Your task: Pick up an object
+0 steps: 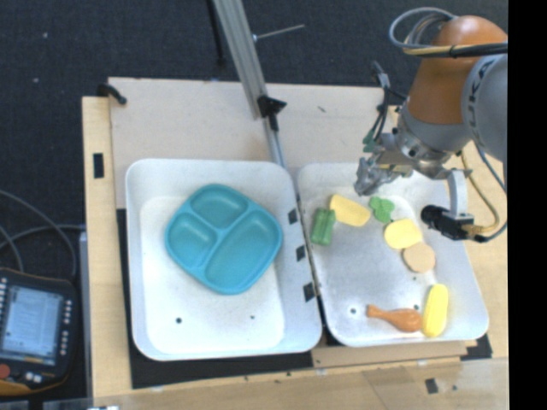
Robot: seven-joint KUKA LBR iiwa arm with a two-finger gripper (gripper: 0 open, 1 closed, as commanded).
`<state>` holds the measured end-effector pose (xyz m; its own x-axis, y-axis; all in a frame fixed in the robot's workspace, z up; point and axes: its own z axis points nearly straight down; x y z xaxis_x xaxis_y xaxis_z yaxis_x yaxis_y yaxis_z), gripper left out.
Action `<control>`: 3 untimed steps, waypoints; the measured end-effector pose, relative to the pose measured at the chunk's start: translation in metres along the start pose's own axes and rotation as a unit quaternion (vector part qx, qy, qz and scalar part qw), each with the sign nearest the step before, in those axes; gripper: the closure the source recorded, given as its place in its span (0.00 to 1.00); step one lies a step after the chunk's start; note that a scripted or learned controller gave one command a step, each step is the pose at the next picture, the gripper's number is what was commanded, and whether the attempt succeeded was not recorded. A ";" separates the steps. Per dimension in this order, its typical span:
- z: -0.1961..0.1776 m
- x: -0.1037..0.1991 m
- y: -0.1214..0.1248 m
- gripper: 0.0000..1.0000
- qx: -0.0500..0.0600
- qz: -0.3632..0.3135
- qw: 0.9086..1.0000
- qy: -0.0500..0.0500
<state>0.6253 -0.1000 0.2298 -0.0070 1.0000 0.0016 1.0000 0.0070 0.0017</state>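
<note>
Blue plate [224, 238] in L bin [145, 186]; toy foods in R bin [466, 314].

Yellow [349, 211], green [323, 226], tan [419, 258] and orange [397, 317] toy foods lie scattered in the right bin [359, 319].

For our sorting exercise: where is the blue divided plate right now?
In the camera view, the blue divided plate lies in the left white bin, about in its middle, across the divide from the green block in the right bin.
</note>
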 end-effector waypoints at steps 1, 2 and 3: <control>-0.013 0.055 0.014 1.00 -0.001 -0.001 1.000 0.000; -0.006 0.113 0.031 1.00 0.000 0.000 1.000 0.000; -0.013 0.168 0.030 1.00 0.000 -0.001 1.000 0.000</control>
